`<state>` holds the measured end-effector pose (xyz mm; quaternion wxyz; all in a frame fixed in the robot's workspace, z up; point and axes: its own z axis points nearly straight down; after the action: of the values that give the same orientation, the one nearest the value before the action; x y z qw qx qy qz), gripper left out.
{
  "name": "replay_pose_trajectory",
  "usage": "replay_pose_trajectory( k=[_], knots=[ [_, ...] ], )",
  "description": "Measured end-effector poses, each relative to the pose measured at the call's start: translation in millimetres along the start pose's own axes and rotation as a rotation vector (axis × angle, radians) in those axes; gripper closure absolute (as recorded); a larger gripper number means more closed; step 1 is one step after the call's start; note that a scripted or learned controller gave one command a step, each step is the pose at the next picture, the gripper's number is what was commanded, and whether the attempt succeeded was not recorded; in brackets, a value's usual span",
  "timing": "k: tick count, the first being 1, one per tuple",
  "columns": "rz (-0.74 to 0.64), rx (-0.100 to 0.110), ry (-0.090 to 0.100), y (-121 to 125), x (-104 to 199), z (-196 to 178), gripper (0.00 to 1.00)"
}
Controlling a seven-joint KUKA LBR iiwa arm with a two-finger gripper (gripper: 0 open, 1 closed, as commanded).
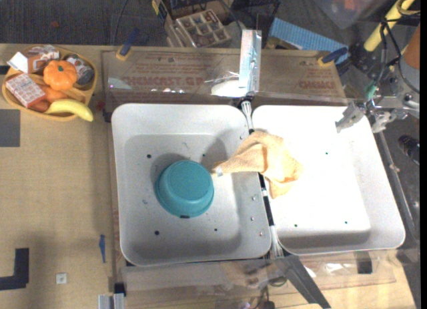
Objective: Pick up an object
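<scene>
The gripper [363,115], fingers spread and holding nothing, hangs at the right bin's [373,234] far edge. The cloth [270,157] draped over the divider is best pinched at its raised fold.

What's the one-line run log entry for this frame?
gripper: above right bin's far right corner, nothing between fingers | teal bowl: upside down, left bin | yellow cloth: draped across divider | pick: not yet done

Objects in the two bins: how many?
2. A teal bowl, upside down, in the left bin. A yellow cloth draped over the divide between the left bin and the right bin. Something small could hide under either.
</scene>
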<state>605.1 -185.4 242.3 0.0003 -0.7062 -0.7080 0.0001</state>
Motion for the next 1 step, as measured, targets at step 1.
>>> replay_pose_trajectory(
  k=[1],
  knots=[
    [-0.058,-0.005,-0.004,27.9,10.6,-5.3,0.0]
  ],
)
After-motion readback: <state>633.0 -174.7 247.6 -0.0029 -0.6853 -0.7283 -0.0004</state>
